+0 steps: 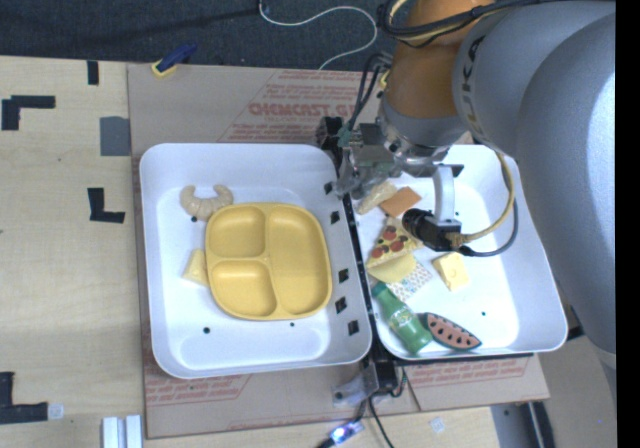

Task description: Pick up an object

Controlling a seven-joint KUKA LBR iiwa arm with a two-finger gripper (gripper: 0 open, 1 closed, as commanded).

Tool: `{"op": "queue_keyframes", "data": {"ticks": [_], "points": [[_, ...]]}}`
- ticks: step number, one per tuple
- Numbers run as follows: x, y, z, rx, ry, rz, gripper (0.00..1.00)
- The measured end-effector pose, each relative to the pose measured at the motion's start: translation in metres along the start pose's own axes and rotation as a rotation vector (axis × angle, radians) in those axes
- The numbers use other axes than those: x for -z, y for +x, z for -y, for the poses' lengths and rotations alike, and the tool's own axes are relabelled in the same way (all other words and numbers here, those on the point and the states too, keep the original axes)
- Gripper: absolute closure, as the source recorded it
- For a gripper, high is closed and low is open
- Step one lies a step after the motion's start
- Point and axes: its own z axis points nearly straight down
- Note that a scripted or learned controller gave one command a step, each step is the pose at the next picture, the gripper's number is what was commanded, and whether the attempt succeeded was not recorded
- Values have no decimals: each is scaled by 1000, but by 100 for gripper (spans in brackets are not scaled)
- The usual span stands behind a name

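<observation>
My gripper hangs low over the far left corner of the right bin, close to the wall shared by the two bins. Right below it lies a tan bread slice, partly covered by the gripper. Just nearer the camera are a pizza slice, a yellow cheese wedge and a yellow block. A green bottle and a watermelon slice lie at the bin's near edge.
The left bin holds a yellow divided plate, a tan curled pastry and a yellow wedge tucked under the plate's left side. A black cable loop hangs from the wrist over the right bin.
</observation>
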Motion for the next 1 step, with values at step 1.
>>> {"op": "queue_keyframes", "data": {"ticks": [1], "points": [[9, 6, 6, 2, -1, -2, 100]]}}
